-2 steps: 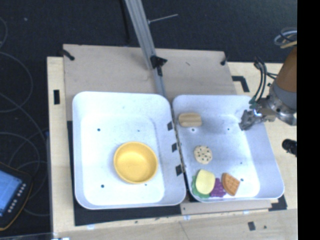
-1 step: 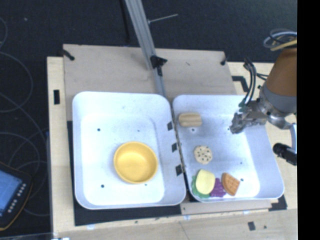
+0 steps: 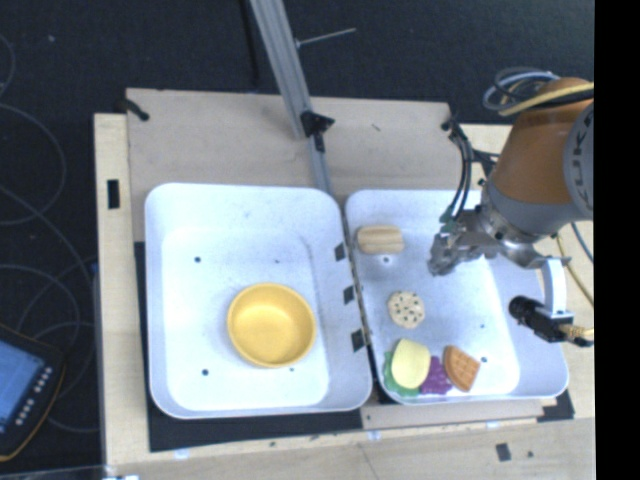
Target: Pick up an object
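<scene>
**Materials and finishes on the worktop**

The worktop (image 3: pixel 115 268) looks like pale, matt wood or board. Both bins, left (image 3: pixel 180 218) and right (image 3: pixel 500 308), appear smooth white plastic with a faint sheen. The yellow bowl (image 3: pixel 270 323) in the left bin looks like smooth, slightly glossy plastic. In the right bin, the tan roll (image 3: pixel 380 239) looks matt, the speckled cookie (image 3: pixel 405 309) rough. The arm (image 3: pixel 540 158) has a glossy orange shell; the claw (image 3: pixel 445 253) looks like dull grey metal. A far metal rail (image 3: pixel 280 48) has a brushed finish.
</scene>
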Motion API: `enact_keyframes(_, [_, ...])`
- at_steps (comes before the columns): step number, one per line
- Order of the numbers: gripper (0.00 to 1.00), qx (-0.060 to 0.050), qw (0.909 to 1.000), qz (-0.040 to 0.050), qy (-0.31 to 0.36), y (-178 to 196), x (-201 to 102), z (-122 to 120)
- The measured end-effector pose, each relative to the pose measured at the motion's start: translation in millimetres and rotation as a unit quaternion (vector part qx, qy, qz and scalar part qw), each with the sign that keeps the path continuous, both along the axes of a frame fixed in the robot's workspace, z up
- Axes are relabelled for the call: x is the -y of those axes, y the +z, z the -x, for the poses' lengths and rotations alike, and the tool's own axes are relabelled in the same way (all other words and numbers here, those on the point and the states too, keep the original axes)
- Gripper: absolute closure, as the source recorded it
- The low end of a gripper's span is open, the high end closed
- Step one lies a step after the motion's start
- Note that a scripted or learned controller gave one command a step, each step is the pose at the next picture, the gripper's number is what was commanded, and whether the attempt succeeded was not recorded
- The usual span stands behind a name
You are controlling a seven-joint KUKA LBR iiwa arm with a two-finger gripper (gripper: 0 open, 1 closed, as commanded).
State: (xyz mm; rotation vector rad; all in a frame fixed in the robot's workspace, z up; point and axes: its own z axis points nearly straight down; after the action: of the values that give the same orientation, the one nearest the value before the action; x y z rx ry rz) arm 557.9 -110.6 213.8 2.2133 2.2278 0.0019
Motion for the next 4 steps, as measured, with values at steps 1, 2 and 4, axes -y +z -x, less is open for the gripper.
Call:
enact_keyframes(1, [1.00, 0.000, 1.0000, -0.0008, 0.000, 2, -47, 5])
enact_keyframes(2, [1.00, 0.000, 1.0000, -0.0011, 0.001, 19, -94, 17])
enact_keyframes(4, [1.00, 0.001, 1.0000, -0.0013, 0.001, 32, -191, 53])
